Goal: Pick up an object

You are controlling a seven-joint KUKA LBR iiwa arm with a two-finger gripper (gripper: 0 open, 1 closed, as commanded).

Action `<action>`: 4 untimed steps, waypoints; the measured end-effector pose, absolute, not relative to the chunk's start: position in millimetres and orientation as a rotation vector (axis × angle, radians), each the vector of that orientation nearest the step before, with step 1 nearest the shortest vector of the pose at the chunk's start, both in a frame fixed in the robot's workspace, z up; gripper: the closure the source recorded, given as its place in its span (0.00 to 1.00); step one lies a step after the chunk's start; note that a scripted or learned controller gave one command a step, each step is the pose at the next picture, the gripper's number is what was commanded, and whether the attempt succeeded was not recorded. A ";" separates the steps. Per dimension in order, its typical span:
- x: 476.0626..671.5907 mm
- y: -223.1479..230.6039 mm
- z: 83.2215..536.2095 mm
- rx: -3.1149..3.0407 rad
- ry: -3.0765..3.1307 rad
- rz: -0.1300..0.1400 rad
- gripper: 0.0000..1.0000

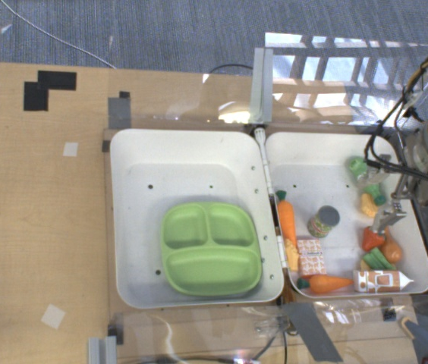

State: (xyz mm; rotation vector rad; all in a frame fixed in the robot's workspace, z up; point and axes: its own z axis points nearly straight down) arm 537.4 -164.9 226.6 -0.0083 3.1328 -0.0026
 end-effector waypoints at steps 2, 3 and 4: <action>612.3 -89.9 93.7 0.220 3.125 0.000 0.00; 615.6 -87.6 106.8 0.208 3.115 0.000 1.00; 641.5 -71.8 269.0 0.122 3.109 -0.002 1.00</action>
